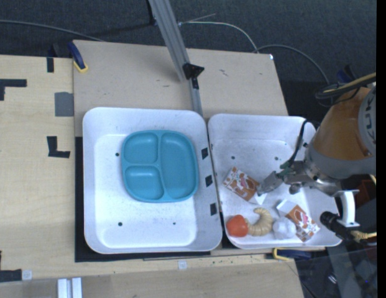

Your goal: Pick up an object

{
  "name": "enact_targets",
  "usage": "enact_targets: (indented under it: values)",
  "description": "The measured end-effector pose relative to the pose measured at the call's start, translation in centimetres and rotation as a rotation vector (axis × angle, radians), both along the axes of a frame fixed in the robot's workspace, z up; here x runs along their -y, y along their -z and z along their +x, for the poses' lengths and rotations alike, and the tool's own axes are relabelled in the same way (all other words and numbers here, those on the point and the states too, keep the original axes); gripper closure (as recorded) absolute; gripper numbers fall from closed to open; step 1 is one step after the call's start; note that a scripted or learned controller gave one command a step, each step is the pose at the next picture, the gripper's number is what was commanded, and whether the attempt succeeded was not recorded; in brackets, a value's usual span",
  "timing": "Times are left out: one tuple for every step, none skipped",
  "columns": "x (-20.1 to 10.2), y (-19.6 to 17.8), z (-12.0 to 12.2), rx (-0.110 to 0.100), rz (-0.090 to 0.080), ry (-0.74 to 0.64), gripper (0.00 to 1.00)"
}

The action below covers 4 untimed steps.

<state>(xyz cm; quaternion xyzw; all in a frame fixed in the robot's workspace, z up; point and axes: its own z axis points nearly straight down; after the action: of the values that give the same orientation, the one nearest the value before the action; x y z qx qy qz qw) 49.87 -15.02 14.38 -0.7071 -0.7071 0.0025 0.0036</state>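
Observation:
My gripper (281,190) hangs low in the right bin (255,129), open, with nothing between its fingers. One fingertip lies just right of a red-and-white snack packet (240,184). Below the gripper, along the bin's front edge, lie a red tomato (237,226), a tan croissant (263,221), a small white object (282,228) and a second red-and-white packet (301,222). The grey arm with its orange band (342,129) comes in from the right.
The left bin (99,166) holds a blue divided plate (160,166). A metal pole (171,27) slants down to the bins' back edge. Cables run across the dark floor behind the bench.

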Motion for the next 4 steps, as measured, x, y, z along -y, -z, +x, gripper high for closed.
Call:
enact_targets:
  values:
    - [-0.1,3.1,0.5,0.018,0.000,-0.003,0.00]
    - [-0.2,2.3,0.4,0.014,0.002,-0.003,1.00]
    - [0.0,-2.2,1.2,0.011,-0.002,-0.002,1.00]
    - [-0.5,-6.8,2.0,0.012,-0.002,-0.002,1.00]
